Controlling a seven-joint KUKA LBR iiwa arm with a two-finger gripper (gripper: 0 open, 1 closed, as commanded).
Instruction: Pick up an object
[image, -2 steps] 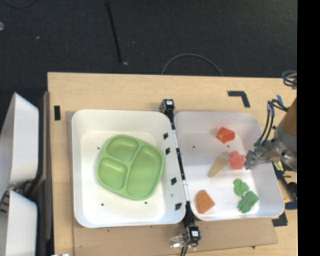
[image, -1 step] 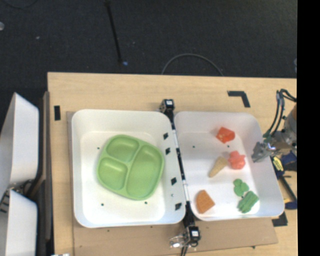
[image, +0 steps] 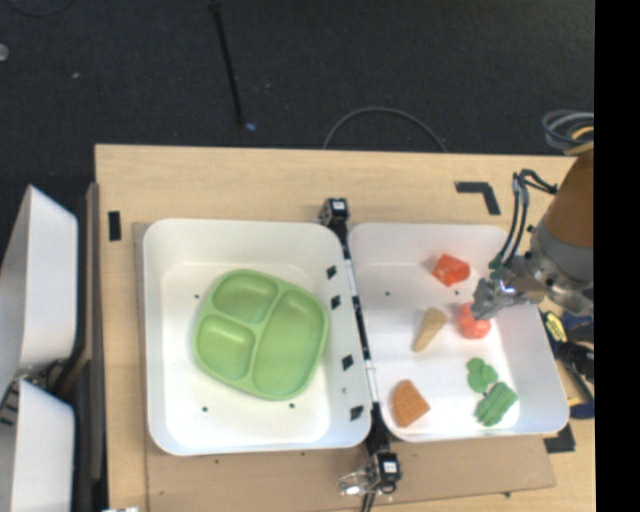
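Note:
The right bin (image: 390, 260) holds several small objects. A red block (image: 451, 268) lies near its back, a tan cone (image: 429, 328) in the middle, and an orange wedge (image: 409, 402) at the front. Two green pieces (image: 490, 390) sit at the front right. My gripper (image: 484, 303) reaches in from the right and hangs right over a small red round object (image: 473, 323), partly covering it. I cannot make out whether that object is held.
The left bin (image: 170, 260) carries a green divided plate (image: 261, 333). A hinge strip with black clips (image: 350, 330) runs between the two bins. Cables (image: 520, 215) trail behind the arm at the right.

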